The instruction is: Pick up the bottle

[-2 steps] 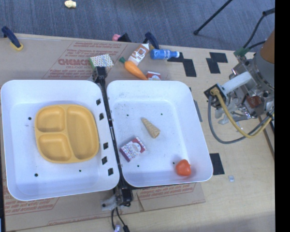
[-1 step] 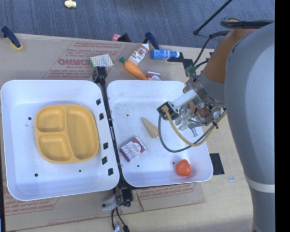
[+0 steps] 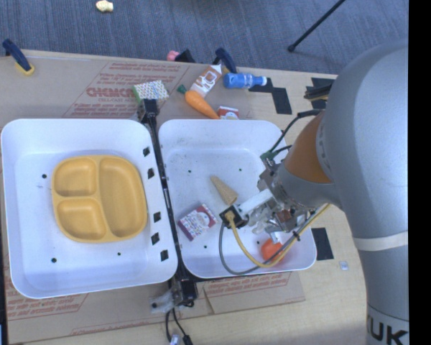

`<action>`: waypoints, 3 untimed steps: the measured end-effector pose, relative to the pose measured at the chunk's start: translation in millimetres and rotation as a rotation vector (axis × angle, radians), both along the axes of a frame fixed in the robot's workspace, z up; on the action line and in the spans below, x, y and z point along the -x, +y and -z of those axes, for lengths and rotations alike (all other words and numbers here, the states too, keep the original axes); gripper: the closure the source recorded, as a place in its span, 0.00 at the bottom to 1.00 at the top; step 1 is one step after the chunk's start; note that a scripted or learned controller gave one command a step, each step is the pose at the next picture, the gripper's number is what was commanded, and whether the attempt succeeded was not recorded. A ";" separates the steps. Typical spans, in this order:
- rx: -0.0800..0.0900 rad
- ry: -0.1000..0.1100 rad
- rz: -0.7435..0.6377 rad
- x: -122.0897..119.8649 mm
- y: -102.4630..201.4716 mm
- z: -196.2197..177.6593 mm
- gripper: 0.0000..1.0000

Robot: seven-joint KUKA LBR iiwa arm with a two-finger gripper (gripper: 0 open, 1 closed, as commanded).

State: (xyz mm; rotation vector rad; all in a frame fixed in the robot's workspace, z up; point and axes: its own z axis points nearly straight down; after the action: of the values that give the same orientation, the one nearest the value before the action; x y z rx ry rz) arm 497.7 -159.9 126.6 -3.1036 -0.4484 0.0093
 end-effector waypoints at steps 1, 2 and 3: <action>0.003 -0.005 -0.055 17.4 -34.3 -214.4 1.00; 0.000 0.000 0.063 -6.7 4.9 -105.8 1.00; 0.000 0.001 0.050 -1.9 35.5 4.4 1.00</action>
State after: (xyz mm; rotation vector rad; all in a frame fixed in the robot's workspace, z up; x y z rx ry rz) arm 499.5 -124.4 122.2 -3.1134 -0.3711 0.0111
